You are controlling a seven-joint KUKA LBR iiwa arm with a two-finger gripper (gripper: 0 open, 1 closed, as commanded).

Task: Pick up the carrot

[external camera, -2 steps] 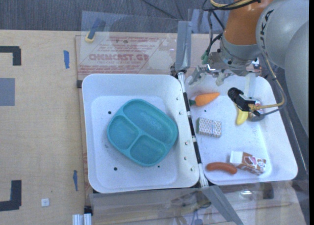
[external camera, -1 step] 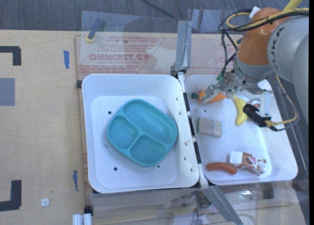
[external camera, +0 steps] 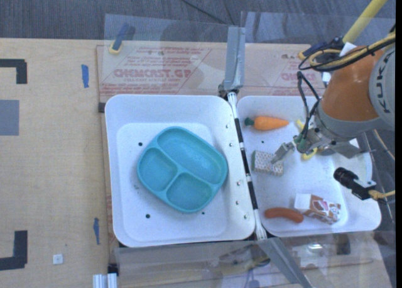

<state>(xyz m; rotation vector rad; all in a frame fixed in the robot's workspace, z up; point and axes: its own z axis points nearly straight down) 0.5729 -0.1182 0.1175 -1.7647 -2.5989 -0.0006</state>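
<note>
1 carrot (external camera: 270, 122) lay at 12 o'clock in the right bin (external camera: 367, 221), apart from the gripper (external camera: 284, 153).
It looked light, stiff and smooth; its thick orange middle seemed the best hold. Finger state: cannot tell.

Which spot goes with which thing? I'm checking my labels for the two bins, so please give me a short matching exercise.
Things:
1. carrot
2. blue divided plate
3. sausage
4. gripper

Places:
A. near edge of the right bin
B. middle of the left bin
C. far edge of the right bin
D. above the small patterned packet

Pairs: 1-C, 2-B, 3-A, 4-D
</note>
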